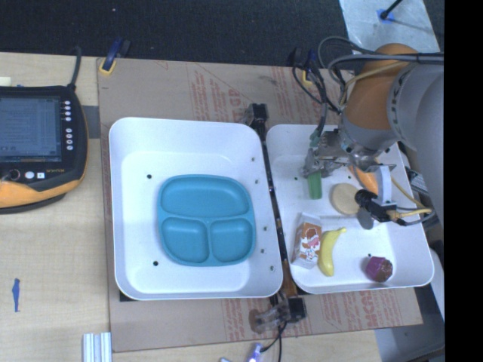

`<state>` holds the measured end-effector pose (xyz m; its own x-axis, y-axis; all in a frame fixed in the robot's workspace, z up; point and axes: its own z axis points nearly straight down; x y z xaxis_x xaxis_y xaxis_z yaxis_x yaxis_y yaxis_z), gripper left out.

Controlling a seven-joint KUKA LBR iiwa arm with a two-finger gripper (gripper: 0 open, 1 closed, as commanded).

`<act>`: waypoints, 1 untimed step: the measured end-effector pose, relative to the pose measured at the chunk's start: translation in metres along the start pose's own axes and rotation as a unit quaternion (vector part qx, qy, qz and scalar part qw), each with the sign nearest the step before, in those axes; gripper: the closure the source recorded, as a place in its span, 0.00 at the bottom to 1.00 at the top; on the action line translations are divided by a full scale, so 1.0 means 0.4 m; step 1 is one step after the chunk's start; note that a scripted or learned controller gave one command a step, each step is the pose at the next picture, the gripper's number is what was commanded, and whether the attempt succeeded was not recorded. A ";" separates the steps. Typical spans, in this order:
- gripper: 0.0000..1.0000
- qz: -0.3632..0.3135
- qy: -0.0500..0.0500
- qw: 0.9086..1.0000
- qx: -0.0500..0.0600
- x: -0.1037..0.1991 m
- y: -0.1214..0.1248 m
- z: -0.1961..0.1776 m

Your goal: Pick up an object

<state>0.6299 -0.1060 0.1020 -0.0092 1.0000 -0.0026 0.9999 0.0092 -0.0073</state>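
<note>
Currently, camera view: gripper (pixel 316 166) at upper part of right bin (pixel 423 277), directly over green block (pixel 315 186); finger state cannot be told. Banana (pixel 330 250), snack packet (pixel 307 243), purple ball (pixel 379 268) lie lower. Advice: descend centred on block, close squarely.

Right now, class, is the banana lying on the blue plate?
No. The banana lies in the right bin; the blue plate sits in the left bin.
</note>
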 end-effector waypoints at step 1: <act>1.00 0.002 0.001 1.000 -0.003 0.135 -0.065 -0.227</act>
